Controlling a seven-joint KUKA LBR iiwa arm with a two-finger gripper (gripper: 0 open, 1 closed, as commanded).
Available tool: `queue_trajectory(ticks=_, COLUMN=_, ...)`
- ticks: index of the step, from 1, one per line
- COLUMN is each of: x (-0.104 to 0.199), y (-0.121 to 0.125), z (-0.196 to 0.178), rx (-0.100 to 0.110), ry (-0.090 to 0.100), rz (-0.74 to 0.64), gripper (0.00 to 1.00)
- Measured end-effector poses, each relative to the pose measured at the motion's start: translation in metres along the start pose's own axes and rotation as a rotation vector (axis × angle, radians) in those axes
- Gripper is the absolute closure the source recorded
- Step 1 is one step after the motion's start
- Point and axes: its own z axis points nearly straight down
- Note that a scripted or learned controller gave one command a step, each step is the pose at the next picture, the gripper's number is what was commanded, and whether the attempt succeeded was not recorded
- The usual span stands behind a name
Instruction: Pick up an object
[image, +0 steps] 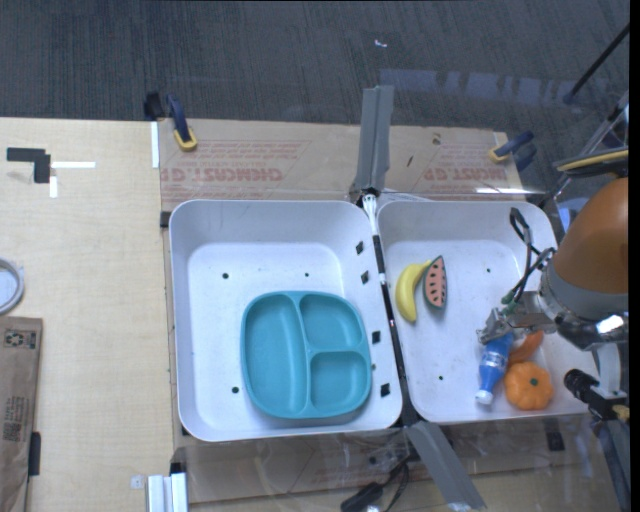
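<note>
In the right bin (450, 235) lie a yellow banana (406, 291) and a watermelon slice (433, 283) side by side near the left wall. At the bin's right side a blue and white bottle (491, 369) lies tilted, beside an orange pumpkin-like fruit (528, 387) and a small orange piece (527, 345). My gripper (503, 328) is low over the top end of the bottle, close to the orange piece. The arm's orange band (600, 240) rises above it at the right edge.
The left bin (200, 300) holds a teal divided plate (304, 353). A grey divider post (375, 140) stands between the bins at the back. Clamps (178, 122) hold cardboard behind the bins. A roll of tape (8, 287) lies at the far left.
</note>
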Motion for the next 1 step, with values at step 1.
queue_trajectory(ticks=1, x=0.1125, y=0.0770, z=-0.0907, rx=0.001, ry=-0.001, rz=0.136, gripper=1.00)
